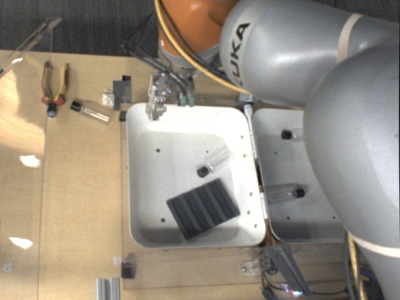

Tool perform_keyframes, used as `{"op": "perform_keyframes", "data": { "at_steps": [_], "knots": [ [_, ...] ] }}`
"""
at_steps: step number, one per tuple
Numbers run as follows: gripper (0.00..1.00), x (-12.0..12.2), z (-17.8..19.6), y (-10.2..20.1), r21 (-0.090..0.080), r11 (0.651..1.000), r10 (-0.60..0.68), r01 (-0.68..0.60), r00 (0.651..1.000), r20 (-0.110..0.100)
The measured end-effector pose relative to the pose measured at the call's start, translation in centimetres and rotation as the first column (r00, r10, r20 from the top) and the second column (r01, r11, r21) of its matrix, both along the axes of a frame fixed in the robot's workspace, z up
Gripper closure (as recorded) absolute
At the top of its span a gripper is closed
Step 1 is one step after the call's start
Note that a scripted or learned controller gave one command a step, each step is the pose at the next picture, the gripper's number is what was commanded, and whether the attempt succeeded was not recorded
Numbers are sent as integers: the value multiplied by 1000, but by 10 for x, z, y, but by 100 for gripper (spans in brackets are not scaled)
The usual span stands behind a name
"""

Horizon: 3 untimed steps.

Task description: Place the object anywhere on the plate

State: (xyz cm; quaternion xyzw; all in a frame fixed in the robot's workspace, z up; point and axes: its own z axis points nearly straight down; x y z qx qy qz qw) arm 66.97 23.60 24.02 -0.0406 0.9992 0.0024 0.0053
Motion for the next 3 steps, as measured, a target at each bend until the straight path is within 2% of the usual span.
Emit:
{"op": "perform_keyframes", "data": {
  "at_steps": [1, 2, 3],
  "knots": [
    [100, 0, -9, 0, -4, 871, 491, -491, 871, 0],
    [100, 0, 67, 0, -7, 751, 661, -661, 751, 2],
    [100, -1, -85, -9, -4, 758, 652, -652, 758, -3]
  ]
}}
